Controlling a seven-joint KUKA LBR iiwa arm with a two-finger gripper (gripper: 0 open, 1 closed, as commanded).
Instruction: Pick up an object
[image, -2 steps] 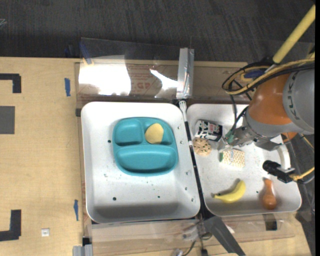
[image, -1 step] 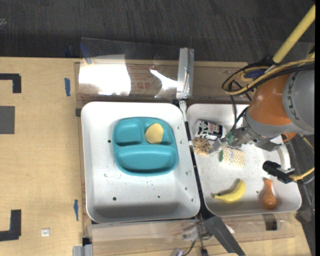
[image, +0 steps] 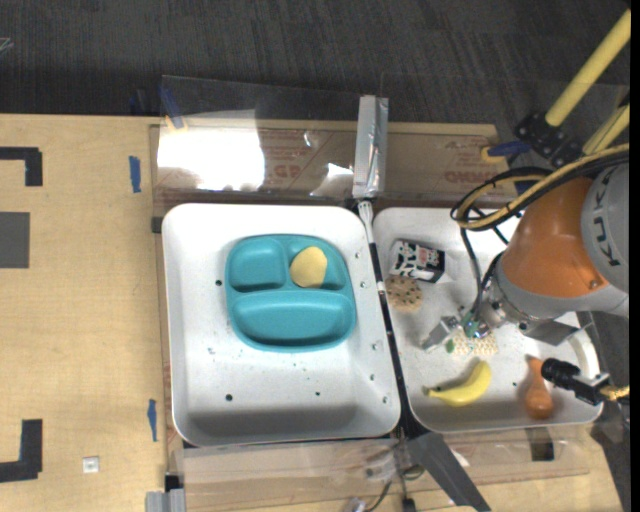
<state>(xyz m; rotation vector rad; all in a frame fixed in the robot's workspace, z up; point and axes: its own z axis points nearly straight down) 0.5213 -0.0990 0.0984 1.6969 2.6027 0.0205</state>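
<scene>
L bin (image: 200, 380) holds a teal divided plate (image: 290, 318) w/ a yellow lemon (image: 309, 266) in its upper-right compartment. R bin (image: 440, 222) holds a black-and-white carton (image: 417, 260), a cookie (image: 403, 291) just below it, a banana (image: 462, 386) near the front edge, a carrot (image: 539, 392) at right. Arm (image: 555, 250) reaches over the R bin; gripper (image: 466, 327) is low mid-bin, above the banana. Can't tell its grip state.

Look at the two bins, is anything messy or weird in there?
Nothing looks spilled or broken. The teal divided plate sits slightly crooked in the left bin, with a yellow lemon-like thing in one compartment. The right bin holds a banana.
</scene>
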